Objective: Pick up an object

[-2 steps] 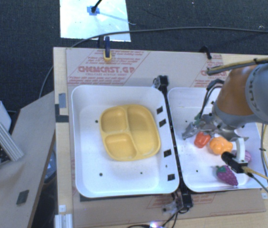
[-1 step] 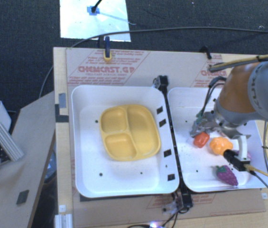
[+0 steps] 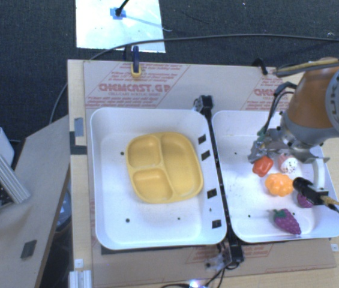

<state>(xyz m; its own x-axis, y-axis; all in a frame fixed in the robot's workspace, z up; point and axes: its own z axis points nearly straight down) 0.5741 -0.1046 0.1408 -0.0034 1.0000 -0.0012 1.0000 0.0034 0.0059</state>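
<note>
My gripper [image 3: 261, 153] is low over the right bin [image 3: 241, 221], near its middle. A red toy pepper [image 3: 263, 166] lies right under its tip, touching or nearly touching it. Just right of the pepper is a white speckled piece [image 3: 288, 164], and an orange toy fruit [image 3: 279, 185] lies below both. A purple grape bunch [image 3: 285, 221] rests near the bin's front. Another purple piece [image 3: 305, 200] sits at the right wall, partly hidden.
The left bin [image 3: 112, 221] holds a yellow divided plate [image 3: 163, 167]. A black-clipped divider [image 3: 212, 173] runs between the bins. The right bin's left half is bare white floor.
</note>
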